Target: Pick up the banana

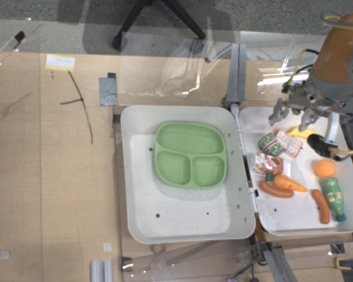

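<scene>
The banana lies in the right bin, toward its back. Only a short yellow stretch of it shows beside a red-and-white packet. My gripper hangs just above and behind the banana, its two grey fingers spread apart. It is open with nothing between the fingers. The arm's grey wrist and orange band reach in from the upper right.
The right bin also holds a green packet, another packet, a carrot, two red sausages, an orange and a green bottle. A green divided plate sits in the left bin.
</scene>
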`<state>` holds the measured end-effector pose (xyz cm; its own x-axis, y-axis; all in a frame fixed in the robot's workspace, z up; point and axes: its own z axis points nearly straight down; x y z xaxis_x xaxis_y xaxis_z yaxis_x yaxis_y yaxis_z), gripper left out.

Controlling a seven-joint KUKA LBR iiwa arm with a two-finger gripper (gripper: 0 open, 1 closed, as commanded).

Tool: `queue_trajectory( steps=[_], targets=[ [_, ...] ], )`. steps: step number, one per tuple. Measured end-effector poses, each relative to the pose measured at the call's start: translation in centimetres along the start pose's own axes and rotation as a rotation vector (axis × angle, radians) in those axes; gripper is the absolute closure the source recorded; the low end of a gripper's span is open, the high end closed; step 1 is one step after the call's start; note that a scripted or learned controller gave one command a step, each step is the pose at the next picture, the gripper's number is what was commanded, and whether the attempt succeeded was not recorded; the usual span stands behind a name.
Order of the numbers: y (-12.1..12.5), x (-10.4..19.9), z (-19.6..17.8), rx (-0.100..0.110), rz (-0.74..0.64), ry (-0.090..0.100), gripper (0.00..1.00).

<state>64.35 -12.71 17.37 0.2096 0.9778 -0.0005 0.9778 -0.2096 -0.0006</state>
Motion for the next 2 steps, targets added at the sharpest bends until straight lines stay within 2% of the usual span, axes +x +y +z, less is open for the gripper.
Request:
queue_trajectory(
  steps=[1, 2],
  targets=[
    [1.8, -5.0, -2.5, -0.001, 0.033, -0.001, 0.0],
    [2.4, -7.4, 7.1, -0.005, -0.043, 0.001, 0.0]
  ],
)
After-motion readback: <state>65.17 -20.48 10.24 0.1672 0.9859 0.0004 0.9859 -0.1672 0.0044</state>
